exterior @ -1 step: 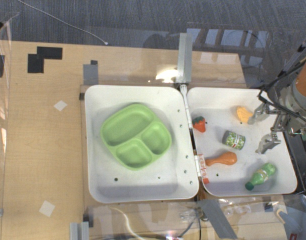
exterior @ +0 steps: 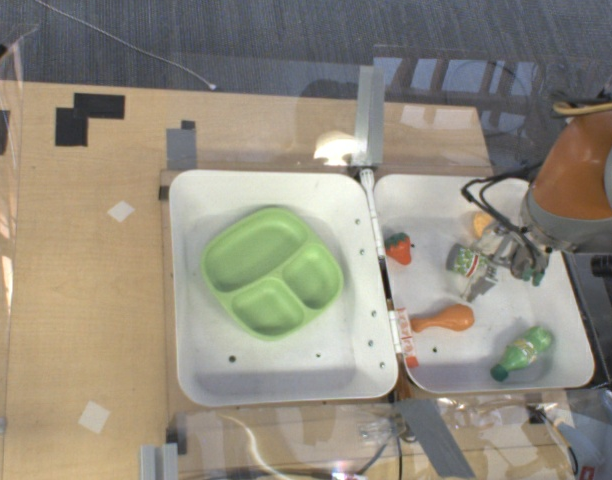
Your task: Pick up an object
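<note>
Bottle (exterior: 523, 353), green, lies at the near right corner of the right bin (exterior: 426, 373), long axis slanting; beyond it an orange drumstick (exterior: 443, 320) lies crosswise. Farther in, the pincer (exterior: 484, 271) hangs low over a small can (exterior: 463, 260), which sits just to its left, touching or nearly so. Whether it is clenched or released cannot be told. A strawberry (exterior: 398, 248) sits at the bin's left wall; the left bin (exterior: 276, 388) holds a green plate (exterior: 274, 272).

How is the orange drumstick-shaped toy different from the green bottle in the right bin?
The drumstick toy is orange with a pale thin end; the green bottle is green with a light label. The drumstick toy lies nearly level, close to the bin's left wall; the green bottle lies slanted near the front right corner. Both lie flat in the right bin.
</note>
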Controlling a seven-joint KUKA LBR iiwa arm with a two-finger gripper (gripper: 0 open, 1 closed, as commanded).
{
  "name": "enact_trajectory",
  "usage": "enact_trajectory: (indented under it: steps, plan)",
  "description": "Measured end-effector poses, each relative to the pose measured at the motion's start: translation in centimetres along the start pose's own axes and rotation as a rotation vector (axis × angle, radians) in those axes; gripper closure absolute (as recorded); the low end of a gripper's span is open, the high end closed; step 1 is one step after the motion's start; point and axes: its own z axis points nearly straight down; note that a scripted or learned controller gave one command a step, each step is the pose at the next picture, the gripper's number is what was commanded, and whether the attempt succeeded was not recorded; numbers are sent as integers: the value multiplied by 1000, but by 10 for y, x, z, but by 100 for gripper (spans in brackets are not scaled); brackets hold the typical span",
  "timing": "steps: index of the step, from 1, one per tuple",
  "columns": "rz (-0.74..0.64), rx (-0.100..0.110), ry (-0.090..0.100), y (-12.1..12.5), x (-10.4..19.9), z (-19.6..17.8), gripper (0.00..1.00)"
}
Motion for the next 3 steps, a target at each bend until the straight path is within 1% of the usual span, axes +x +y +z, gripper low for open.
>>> enact_trajectory:
  steps: [1, 2, 3]
  plan:
    - [-7, -1, -5, 3, -1, -11, 100]
    - [269, 0, 6, 67, 27, -30, 100]
    - [511, -1, 6, 103, 102, -89, 100]
